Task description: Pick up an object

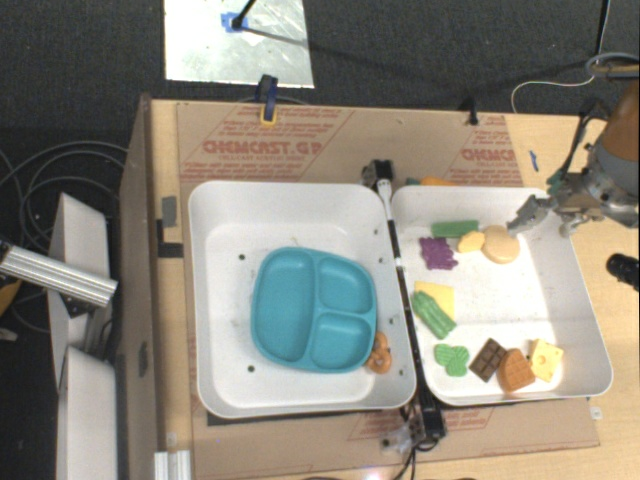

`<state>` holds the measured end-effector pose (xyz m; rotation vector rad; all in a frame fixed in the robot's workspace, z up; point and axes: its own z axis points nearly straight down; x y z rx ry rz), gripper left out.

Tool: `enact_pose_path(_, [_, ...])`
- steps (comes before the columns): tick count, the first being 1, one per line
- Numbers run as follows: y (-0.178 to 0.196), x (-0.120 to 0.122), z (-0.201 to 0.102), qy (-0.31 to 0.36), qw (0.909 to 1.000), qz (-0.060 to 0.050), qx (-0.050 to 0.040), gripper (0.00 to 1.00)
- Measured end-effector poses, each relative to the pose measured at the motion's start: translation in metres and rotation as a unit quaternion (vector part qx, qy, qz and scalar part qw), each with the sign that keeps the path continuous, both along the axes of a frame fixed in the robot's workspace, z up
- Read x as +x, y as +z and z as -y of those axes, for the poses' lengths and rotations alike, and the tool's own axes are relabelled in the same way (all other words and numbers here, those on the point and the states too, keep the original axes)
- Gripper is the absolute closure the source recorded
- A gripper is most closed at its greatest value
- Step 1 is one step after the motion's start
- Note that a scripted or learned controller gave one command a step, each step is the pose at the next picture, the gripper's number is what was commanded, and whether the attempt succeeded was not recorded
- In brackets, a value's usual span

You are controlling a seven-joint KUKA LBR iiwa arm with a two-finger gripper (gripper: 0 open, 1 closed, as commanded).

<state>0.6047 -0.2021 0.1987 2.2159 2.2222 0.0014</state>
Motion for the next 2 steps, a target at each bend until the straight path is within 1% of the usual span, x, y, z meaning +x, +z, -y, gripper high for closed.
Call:
enact_pose_path(1, [-0.06, 0.017, -0.079, 0.002, 1.0, -0.001, 0.0012, 0.0])
enact_pose_path(2, [-0.112, 0.046, -0.113, 0.002, 1.0, 0.004, -0.001, 0.0])
